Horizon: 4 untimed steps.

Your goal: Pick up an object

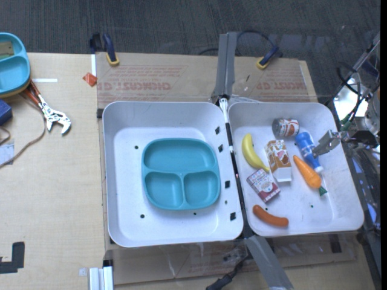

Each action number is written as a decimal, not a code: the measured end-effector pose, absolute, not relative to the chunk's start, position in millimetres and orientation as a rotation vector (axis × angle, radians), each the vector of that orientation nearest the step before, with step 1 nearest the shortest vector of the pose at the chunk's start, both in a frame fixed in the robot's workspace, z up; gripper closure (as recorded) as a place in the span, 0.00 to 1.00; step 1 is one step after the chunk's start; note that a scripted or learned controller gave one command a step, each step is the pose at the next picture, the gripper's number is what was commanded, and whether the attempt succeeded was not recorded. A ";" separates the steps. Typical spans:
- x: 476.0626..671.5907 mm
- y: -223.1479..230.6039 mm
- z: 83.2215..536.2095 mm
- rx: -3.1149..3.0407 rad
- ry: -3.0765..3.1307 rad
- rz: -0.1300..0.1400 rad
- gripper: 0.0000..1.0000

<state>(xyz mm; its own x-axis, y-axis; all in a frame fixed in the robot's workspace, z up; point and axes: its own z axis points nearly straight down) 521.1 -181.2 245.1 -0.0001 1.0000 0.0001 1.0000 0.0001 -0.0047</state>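
Camera view is showing the right shallow white bin holding open floor along its near and right edges. The two-finger gripper is reaching in from the right rim, fingers spread, pinching nothing, just beside the blue plastic bottle. The orange plastic carrot is lying mid-bin, long axis running diagonally, green tip pointing toward the near right corner.
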 end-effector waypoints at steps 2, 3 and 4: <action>543.2 -204.1 114.4 -2.261 -2.180 0.002 1.00; 543.1 -204.1 114.2 -2.261 -2.179 0.002 0.00; 539.1 -209.0 89.7 -2.265 -2.162 -0.005 0.00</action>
<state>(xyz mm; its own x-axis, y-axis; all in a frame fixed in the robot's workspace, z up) 539.1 -209.0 89.7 0.0466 0.9989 0.0096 0.9989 -0.0466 -0.0052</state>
